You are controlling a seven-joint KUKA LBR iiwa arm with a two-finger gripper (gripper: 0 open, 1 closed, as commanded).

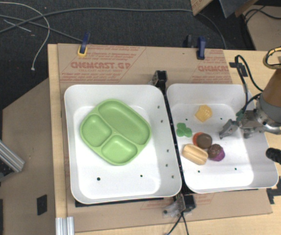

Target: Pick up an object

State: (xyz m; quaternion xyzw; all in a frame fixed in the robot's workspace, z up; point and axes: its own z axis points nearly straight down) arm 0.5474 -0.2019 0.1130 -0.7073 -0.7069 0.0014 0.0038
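Observation:
The right bin (238, 173) holds several small toy foods. A yellow piece (203, 113) lies toward the back and a small green piece (183, 129) near the left wall. A red-brown round piece (202, 140), a tan bun-like piece (194, 154) and a purple piece (216, 152) sit clustered together. My gripper (236, 130) hangs low over the right part of this bin, to the right of the cluster and apart from it. It is open, with nothing between its fingers.
The left bin (81, 180) carries a green divided plate (114, 131). A black divider (167, 111) runs between the bins. The grey arm with its orange band (280, 89) comes in over the right bin's right rim. Blue clamps (85, 44) hold the cardboard at the back.

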